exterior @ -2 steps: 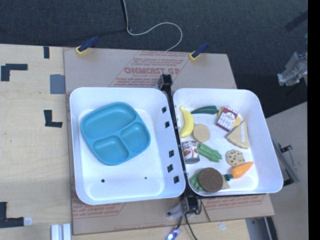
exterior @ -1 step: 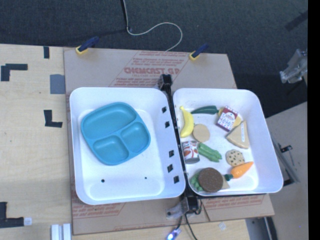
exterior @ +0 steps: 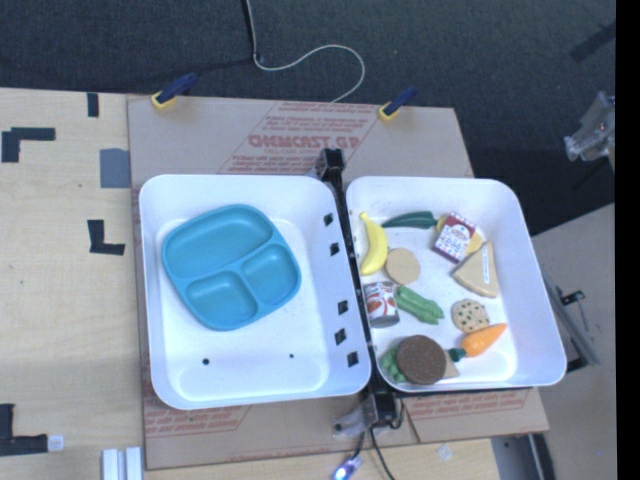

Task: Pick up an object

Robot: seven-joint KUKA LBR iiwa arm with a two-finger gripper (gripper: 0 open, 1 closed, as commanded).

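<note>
Whether my gripper point(exterior: 588, 133) is open or closed I cannot tell; it is a pale blur with nothing visibly in it, well apart from the toys.

Down-left of it sit two shallow white bins. The nearer bin point(exterior: 520, 218) holds:
- one yellow plastic banana point(exterior: 372, 243)
- one tan round cracker point(exterior: 403, 266)
- one red-and-white carton point(exterior: 454, 236), label unreadable
- one pale cheese wedge point(exterior: 480, 270)
- one red-and-white can point(exterior: 380, 303)
- one speckled cookie point(exterior: 468, 314)
- one orange carrot point(exterior: 483, 339)
- one brown round patty point(exterior: 421, 359)
- two green pods point(exterior: 408, 220) point(exterior: 420, 305)

The farther bin point(exterior: 160, 368) holds one blue three-compartment plate point(exterior: 231, 265).

Beneath both, a cardboard sheet point(exterior: 300, 133) carries red print that seems to read "CHEMCAST GP". Two blue-and-yellow clamps point(exterior: 175, 88) point(exterior: 397, 100) grip its far edge.
</note>
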